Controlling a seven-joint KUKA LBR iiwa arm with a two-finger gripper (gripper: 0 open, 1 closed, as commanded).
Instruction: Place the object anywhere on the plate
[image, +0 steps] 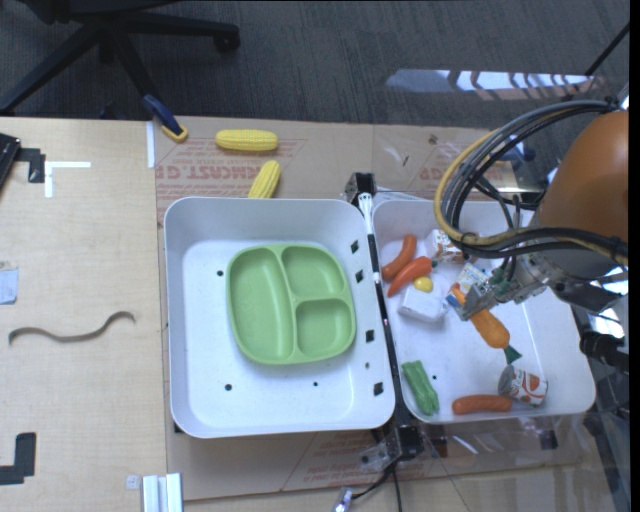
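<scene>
Presently catalogued, one slanted overhead view of a bench (80, 260) bearing two white bins.

Left bin (190, 390): holds the green plate (292, 303), three compartments, lying flat near the middle; nothing rests on it. It sits well apart from the arm, presumably as the drop target.

Right bin (560, 390): the pick stock, loosely scattered. Two orange-red sausage-like pieces (405, 262) lie crossed near the divider; a small yellow piece (423, 284) touches a white block (422, 306) just below them; a green item (420, 387) lies along the lower left; another orange-red sausage (481, 404) lies by the front wall, beside a white-and-orange crumpled item (526, 386).

Gripper (478, 300): reaches in from the right under looped cables, low over the right bin. An orange carrot (490, 327), green stub downward, sits right at its tip, judged the object in hand or being tried for. Whether it is between the fingers or merely lying under them cannot be told; nor can it be told if the fingers are apart or together, since wiring and a colourful tag clutter the tip.

Outside the bins: two corn cobs (255, 160) on the cardboard, a thin curled cord (70, 332) on the bench.

Cut off: arm body at the frame's right; the wrist is largely masked by cables.
</scene>
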